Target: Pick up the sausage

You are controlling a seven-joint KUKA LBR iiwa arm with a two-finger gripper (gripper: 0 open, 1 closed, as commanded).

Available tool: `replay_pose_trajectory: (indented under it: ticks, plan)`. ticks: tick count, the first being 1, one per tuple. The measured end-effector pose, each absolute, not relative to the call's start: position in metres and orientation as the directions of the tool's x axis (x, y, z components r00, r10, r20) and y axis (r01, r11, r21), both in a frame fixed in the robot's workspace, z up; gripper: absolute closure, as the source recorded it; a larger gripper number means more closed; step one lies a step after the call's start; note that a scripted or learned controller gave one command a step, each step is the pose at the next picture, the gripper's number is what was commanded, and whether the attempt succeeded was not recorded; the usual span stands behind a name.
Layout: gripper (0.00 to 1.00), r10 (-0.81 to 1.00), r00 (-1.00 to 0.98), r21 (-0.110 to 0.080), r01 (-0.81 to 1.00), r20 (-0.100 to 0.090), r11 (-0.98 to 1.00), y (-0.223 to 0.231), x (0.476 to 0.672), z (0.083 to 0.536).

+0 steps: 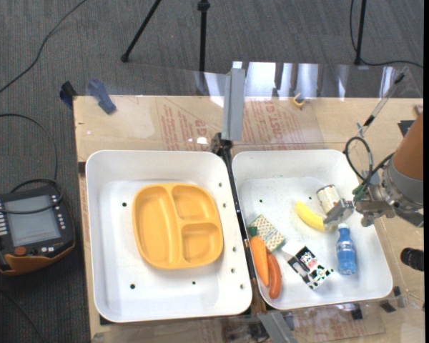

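Right bin: sausage beside carrot; labels unreadable; hand state unclear.

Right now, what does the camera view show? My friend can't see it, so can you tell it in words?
A grey robot arm's gripper hovers over the right white bin, far from the reddish sausage lying beside an orange carrot at the bin's front left. Nearby lie a yellow banana and a blue bottle; the left bin holds a yellow divided plate.

faint mirrored print on bench, unreadable
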State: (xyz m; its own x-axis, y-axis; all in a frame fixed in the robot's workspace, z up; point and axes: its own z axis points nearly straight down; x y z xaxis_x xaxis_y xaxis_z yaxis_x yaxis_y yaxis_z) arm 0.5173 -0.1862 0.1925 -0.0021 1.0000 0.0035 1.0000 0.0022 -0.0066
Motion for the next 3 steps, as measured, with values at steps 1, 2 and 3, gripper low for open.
replay_pose_trajectory:
  ticks: [1, 2, 3]
  plan:
    - [0.00, 0.996, 0.089, -0.006, 0.996, 0.002, -0.089, -0.119, 0.503, 0.155]
    - [0.00, 0.999, 0.044, -0.007, 0.999, 0.002, -0.044, -0.053, 0.479, 0.186]
    - [0.00, 0.999, 0.051, 0.007, 0.999, 0.000, -0.051, -0.096, 0.478, 0.102]
